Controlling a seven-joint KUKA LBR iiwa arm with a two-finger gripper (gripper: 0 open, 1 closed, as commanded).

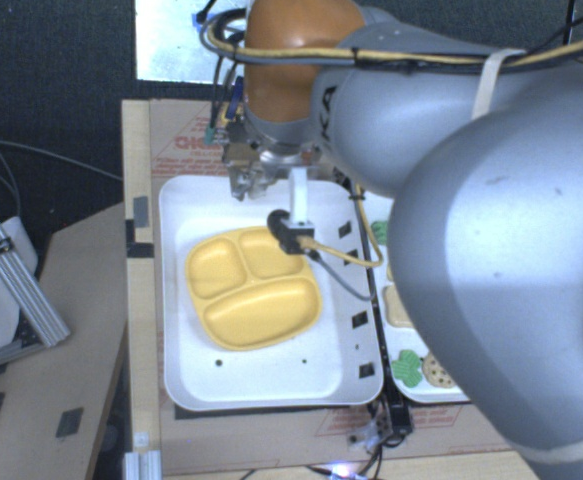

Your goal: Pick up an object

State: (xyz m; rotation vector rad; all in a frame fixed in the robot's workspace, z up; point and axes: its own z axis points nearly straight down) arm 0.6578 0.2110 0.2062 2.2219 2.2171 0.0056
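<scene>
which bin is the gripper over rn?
The bin holding the yellow tray; gripper hangs over its far end. The other bin holds a green piece.

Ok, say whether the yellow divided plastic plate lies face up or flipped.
Face up: the yellow divided plastic plate in the shallow white bin shows three hollow compartments.

The tray (pixel 256 303) is yellow, the bin (pixel 261 373) white, the arm (pixel 491 218) grey and orange.
</scene>
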